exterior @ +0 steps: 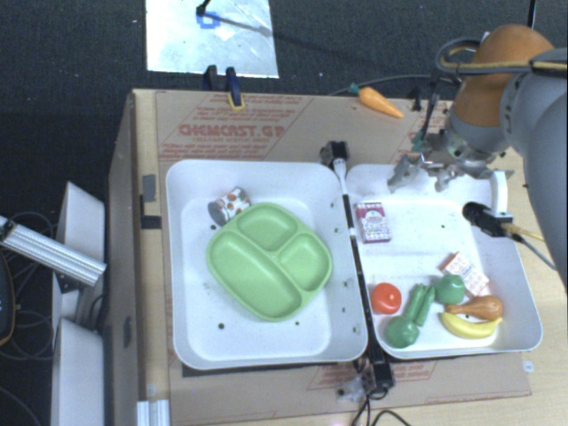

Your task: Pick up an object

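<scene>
The left bin [191,264] holds a green divided plate [269,260]. The right bin [524,322] holds a red card box [372,222], tomato [385,298] and banana [468,327]. The gripper [424,172] hovers at the right bin's far edge, spread wide, grasping nothing.

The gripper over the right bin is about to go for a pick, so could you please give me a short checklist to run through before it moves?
1. Gripper position: above the back edge of the right bin. Ok.
2. Fingers free of any object: nothing seen between them. Ok.
3. Nearest target: the red card box lies flat and alone by the divider. Ok.
4. Front cluster: banana, drumstick and green pepper are crowded together. Not ok for a clean grasp.
5. Tomato clearance: close beside the green bottle; touching or apart, cannot tell.
</scene>
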You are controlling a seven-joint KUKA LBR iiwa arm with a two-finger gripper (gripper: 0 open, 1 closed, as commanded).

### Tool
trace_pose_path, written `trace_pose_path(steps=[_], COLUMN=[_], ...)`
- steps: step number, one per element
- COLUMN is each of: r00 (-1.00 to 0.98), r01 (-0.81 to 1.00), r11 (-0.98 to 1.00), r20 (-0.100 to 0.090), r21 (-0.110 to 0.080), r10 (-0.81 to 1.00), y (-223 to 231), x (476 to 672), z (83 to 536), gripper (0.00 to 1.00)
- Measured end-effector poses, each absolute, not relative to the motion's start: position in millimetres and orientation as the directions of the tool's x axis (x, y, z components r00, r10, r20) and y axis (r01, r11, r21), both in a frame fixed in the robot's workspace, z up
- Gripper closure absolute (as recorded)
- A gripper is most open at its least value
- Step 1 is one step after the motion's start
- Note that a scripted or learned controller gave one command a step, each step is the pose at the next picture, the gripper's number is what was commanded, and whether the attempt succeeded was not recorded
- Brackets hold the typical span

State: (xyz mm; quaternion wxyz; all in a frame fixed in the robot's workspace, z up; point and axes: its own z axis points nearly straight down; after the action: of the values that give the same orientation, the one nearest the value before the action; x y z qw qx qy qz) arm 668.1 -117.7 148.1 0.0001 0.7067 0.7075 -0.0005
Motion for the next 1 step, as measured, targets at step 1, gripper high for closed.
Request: trace_pose_path(steps=[1], r00=[-0.001], r01=[1.000], r11=[0.001], r20=[-0.001], r21=[0.000], r10=[1.000], y=[-153.8], x=[668.1], z=[83.8], gripper=[0.00])
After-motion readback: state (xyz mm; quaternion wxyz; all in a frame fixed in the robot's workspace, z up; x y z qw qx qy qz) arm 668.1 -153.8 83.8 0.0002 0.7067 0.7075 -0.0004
